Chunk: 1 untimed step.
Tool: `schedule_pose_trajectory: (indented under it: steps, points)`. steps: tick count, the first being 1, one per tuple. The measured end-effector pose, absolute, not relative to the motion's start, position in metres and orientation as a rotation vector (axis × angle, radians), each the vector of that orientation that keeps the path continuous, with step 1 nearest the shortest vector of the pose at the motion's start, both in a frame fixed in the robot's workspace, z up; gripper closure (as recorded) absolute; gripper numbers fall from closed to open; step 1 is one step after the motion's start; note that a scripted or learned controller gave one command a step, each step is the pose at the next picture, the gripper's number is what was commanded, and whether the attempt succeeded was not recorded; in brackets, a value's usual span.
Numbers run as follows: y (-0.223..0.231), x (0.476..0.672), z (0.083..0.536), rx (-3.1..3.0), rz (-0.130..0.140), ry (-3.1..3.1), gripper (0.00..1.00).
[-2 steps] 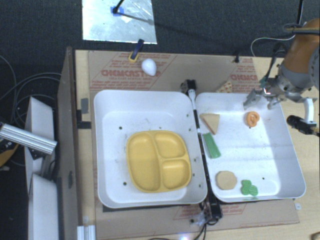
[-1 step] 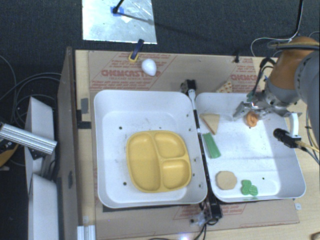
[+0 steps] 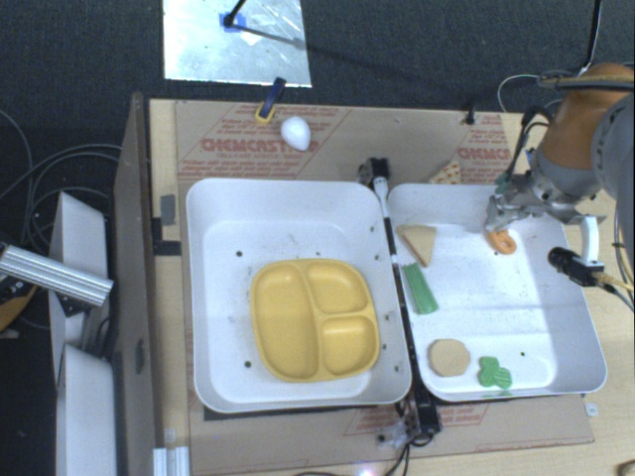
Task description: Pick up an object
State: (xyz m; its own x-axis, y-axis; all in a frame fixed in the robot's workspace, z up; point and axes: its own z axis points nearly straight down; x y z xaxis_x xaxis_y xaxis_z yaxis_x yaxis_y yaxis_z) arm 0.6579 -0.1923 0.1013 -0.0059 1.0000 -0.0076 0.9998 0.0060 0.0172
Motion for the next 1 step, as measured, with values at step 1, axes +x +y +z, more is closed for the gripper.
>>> schedule_pose_trajectory:
  steps: [1]
  points:
    - [-0.2077, 0.6189, 0.1796, 2.219, 0.003, 2.217, 1.00]
